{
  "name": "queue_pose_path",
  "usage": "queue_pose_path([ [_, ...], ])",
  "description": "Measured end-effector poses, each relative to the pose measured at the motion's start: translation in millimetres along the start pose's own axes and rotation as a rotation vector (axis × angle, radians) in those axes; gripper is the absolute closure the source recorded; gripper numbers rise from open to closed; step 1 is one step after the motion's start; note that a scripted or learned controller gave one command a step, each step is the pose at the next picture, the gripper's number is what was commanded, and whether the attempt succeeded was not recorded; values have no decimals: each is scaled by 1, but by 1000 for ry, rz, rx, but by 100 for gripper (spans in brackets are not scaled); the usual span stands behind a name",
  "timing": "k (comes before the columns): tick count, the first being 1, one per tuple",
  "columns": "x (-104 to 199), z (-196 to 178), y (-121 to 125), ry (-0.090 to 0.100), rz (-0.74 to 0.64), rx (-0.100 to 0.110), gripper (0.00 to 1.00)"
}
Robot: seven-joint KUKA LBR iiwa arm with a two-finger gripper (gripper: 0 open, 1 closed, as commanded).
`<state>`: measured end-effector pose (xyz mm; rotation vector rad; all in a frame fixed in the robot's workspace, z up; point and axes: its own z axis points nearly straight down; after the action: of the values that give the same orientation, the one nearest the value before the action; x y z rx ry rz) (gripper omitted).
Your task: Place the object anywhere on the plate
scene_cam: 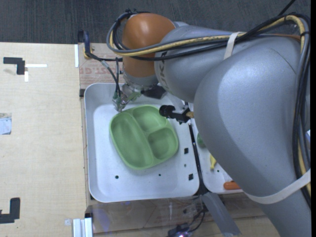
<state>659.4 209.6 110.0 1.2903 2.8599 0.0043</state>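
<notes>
A green plate (pixel 143 137) with three compartments lies in the left white bin (pixel 101 152), toward its back right. My gripper (pixel 120 102) hangs just over the plate's back left rim, reaching down from the orange wrist band. The tip looks small and greyish-green against the plate. Whether anything sits in the tip is hidden by the slant of the view.
The grey arm covers most of the right bin (pixel 212 181). At that bin's left side peek out a small green thing (pixel 201 142), a yellow thing (pixel 213 162) and an orange thing (pixel 231 185). A pale wooden board (pixel 39 132) lies left of the bins.
</notes>
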Motion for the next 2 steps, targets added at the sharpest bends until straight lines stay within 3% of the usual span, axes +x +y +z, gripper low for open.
queue_pose_path([
  [1, 21, -93, -2, 0, 194, 4, 100],
  [2, 17, -22, -17, 1, 324, 5, 100],
])
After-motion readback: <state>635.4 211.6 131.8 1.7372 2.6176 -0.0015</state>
